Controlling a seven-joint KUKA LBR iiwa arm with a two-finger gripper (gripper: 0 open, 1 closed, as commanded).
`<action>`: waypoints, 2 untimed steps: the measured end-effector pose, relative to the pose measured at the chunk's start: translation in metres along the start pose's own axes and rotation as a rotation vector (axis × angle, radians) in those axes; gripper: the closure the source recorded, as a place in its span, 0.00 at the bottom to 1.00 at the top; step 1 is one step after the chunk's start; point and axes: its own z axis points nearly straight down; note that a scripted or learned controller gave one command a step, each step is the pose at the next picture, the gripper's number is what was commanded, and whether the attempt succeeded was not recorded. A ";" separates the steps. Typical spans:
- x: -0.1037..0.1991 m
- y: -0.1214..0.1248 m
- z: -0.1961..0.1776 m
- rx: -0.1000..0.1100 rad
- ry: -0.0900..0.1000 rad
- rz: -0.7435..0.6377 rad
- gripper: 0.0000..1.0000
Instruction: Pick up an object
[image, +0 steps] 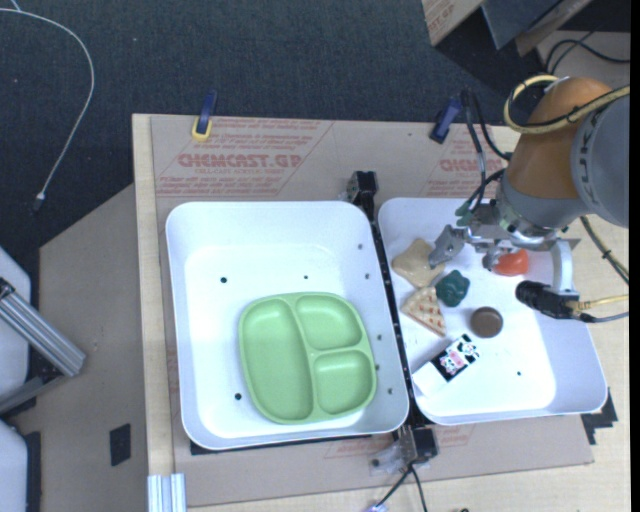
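My gripper (500, 270) hangs over the back of the right bin (560, 385), its two fingers spread wide, so it is open. A red-orange object (513, 263) lies beneath it in the gap between the fingers, touched by neither. The left finger (444, 246) points toward a tan flat piece (411, 263). A dark green object (453, 288) sits just in front of the gripper. Also in this bin are a pizza-like wedge (425, 311), a brown round object (487, 322) and a black-and-white patterned item (456, 359).
The left bin (200, 250) holds a green divided plate (305, 356). A black divider strip (385, 290) runs between the bins. A black connector with a yellow cable (548, 298) hangs at the gripper's right over the right bin.
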 end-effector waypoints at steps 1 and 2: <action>0.000 0.002 0.045 -0.008 0.001 0.001 0.00; 0.001 0.004 0.030 -0.017 0.001 0.000 1.00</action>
